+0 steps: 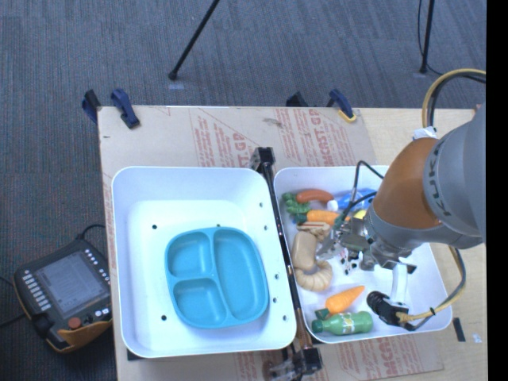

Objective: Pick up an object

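gripper (333, 244) low in right bin (432, 292) over croissant (311, 276) | finger state: could not tell | risk: 2 carrots crowded close, grasp could slip or snag a neighbour

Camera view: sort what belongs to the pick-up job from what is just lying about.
Job:
pincer
right bin
croissant
lower carrot
green bottle
upper carrot

Lying about:
left bin
blue divided plate
handheld controller
blue clamps
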`<state>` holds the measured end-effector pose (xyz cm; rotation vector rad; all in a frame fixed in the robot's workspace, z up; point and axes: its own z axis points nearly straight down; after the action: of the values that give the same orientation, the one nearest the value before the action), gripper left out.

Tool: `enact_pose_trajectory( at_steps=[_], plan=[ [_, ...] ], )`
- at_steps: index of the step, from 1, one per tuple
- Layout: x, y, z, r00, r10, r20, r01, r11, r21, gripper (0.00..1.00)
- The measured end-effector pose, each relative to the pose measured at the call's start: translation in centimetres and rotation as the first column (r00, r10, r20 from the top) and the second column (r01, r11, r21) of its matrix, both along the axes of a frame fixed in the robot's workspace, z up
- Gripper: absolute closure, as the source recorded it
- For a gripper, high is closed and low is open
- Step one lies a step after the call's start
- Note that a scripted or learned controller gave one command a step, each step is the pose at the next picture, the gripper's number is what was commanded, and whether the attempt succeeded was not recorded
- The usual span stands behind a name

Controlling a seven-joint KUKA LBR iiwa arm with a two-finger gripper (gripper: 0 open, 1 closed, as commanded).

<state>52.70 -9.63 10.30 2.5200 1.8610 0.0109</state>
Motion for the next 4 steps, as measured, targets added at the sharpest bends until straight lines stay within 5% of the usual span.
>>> enact_pose_trajectory(
  at_steps=[1,2,3,4],
  plan=[
    [-5.2,1.4,-1.8,1.0,-0.01,-0.018,0.01,1.0,0.006,0.0],
    [2.9,-1.1,-1.7,0.978,0.21,-0.016,-0.21,0.978,0.006,0.0],
    [9.4,-2.4,-1.8,0.959,0.284,-0.016,-0.284,0.959,0.006,0.0],
    [9.4,-2.4,-1.1,0.958,0.287,-0.022,-0.287,0.958,0.009,1.0]
  ],
)
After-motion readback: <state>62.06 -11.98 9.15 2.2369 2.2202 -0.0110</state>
